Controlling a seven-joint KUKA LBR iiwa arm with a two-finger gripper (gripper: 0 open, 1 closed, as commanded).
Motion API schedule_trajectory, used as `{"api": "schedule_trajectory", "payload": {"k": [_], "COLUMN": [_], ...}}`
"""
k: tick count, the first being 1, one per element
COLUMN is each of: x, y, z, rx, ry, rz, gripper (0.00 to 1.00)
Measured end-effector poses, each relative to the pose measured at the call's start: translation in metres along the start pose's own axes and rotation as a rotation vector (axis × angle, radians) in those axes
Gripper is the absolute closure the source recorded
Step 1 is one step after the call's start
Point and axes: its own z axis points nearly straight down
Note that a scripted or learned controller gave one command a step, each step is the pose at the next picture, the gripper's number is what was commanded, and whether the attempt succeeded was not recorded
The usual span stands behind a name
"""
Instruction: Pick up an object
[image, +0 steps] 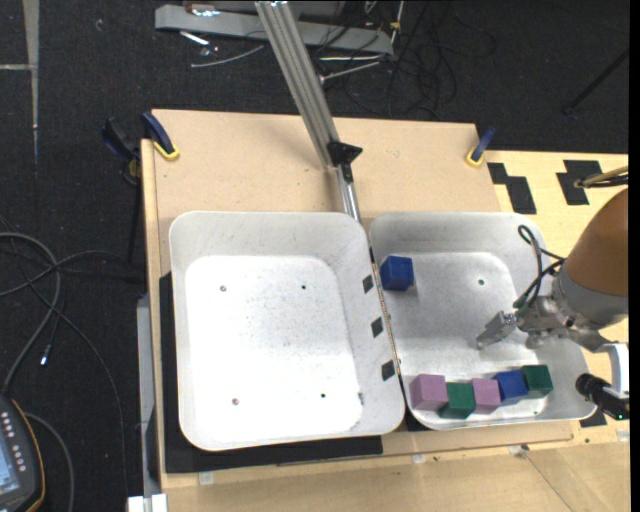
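Note:
In the right bin (450, 245), a blue cube (397, 272) sits alone near the far left wall. Along the near wall runs a row of cubes: purple (429, 390), green (460, 399), purple (486, 393), blue (512, 384) and green (538, 378). My gripper (493, 331) reaches in from the right and hangs low over the bare floor in the middle of this bin, just beyond the row and to the right of the lone blue cube. It touches no cube. The orange band of the arm (603, 255) shows at the right edge.
The left bin (190, 300) lies beside the right one, with a shared ridge and black clips (377, 325) between them. A metal pole (305, 85) slants down from the top to the far side of the bins. Clamps sit at the bench's far corners.

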Motion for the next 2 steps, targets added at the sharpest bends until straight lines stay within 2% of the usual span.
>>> {"api": "schedule_trajectory", "payload": {"k": [1, 2], "x": [0.002, 0.000], "y": [-0.007, -0.030], "z": [-0.156, 0.000], "rx": [-0.006, 0.001], "ry": [-0.006, 0.001], "rz": [-0.002, 0.000], "gripper": [0.00, 0.00]}}
